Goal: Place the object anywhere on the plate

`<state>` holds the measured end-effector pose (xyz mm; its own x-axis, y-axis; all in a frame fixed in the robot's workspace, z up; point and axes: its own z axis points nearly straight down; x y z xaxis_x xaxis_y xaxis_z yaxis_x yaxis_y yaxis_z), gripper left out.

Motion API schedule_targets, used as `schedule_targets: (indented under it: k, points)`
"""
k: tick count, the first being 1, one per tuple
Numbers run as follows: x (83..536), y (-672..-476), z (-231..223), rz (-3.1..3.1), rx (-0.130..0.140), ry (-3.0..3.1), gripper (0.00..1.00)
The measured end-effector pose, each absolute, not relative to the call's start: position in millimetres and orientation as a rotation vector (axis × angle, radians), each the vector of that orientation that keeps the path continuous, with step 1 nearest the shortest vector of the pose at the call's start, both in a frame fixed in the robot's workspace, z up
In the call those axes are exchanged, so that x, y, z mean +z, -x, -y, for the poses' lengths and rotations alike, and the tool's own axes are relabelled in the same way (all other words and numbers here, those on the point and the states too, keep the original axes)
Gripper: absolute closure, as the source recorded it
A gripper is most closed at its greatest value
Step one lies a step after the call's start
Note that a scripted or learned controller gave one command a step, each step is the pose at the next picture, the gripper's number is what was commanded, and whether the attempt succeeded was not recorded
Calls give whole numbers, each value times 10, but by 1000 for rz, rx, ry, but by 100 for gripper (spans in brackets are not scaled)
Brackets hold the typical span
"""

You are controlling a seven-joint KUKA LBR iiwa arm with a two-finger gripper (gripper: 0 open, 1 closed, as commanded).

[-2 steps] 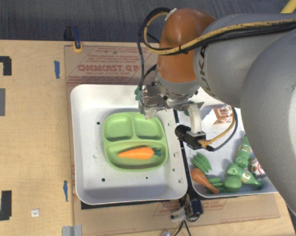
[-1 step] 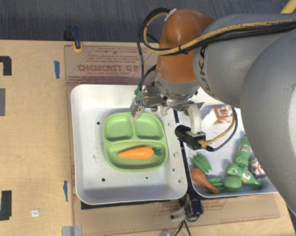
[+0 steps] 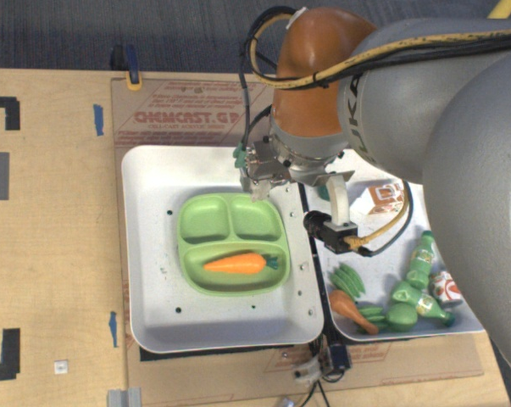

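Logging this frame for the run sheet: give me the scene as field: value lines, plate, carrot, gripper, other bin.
plate: green divided plate in left bin
carrot: orange toy carrot lying in the plate's long front compartment
gripper: gripper above the plate's back edge, apart from the carrot
right bin: right bin holds green toy vegetables and a second carrot
task state: looks done

two bins sit side by side on a bench. the plate (image 3: 230, 242) lies in the middle of the left bin (image 3: 149, 227). a carrot (image 3: 235, 264) lies in the plate's near, widest compartment. right of the plate, in the right bin (image 3: 382, 333), toy vegetables (image 3: 357, 299) lie in a cluster. the arm's wrist (image 3: 310, 100) hangs over the plate's far right corner, with the gripper (image 3: 259, 185) beneath it.
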<state>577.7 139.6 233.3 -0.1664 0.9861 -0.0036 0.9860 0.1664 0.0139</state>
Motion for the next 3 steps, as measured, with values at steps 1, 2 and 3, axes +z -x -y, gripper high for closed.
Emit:
schedule_targets:
  k: [1, 2, 3]
  points:
    - [2326, -5774, -1398, -2391, 11, -2021, 0]
    - [2433, -5789, -1399, -2387, 17, -2017, 100]
    - [1608, -5641, -2065, -1859, -19, -2542, 100]
